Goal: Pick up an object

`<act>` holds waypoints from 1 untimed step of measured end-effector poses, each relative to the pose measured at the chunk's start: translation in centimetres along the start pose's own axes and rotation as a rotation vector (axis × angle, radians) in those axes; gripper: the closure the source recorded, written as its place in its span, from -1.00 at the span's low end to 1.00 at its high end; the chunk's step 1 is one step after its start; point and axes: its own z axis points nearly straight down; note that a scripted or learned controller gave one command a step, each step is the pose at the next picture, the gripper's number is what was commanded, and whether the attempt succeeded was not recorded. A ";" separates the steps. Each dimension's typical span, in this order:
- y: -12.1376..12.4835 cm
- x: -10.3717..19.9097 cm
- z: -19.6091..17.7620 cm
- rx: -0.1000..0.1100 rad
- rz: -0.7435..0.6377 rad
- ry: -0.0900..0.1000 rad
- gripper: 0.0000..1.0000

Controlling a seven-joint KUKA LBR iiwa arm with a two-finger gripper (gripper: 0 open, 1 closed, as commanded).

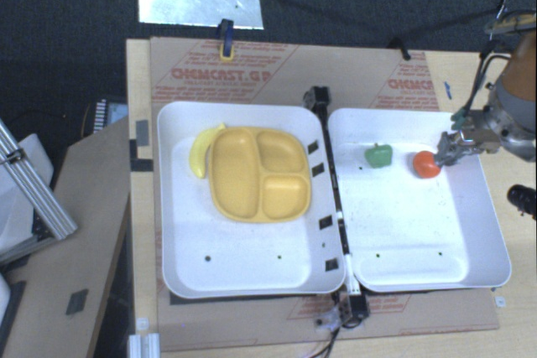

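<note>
On the surface (277, 67) we see two white bins side by side. In the right bin (419, 264) lies a small orange-red ball (425, 164) — the pincer (447, 150) sits just beside its right edge; its grip we cannot tell. A green pepper (379, 154) lies left of the ball. The left bin (193, 264) holds a yellow divided plate (256, 173) partly covering a banana (200, 150).

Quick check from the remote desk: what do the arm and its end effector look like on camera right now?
The arm is grey, rounded metal with an orange band near the top edge of view. A thin dark cable curves down along it. The end effector is small, grey metal with dark parts.
</note>
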 end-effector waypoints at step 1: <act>0.8 5.8 -0.1 -0.001 -0.001 0.000 1.00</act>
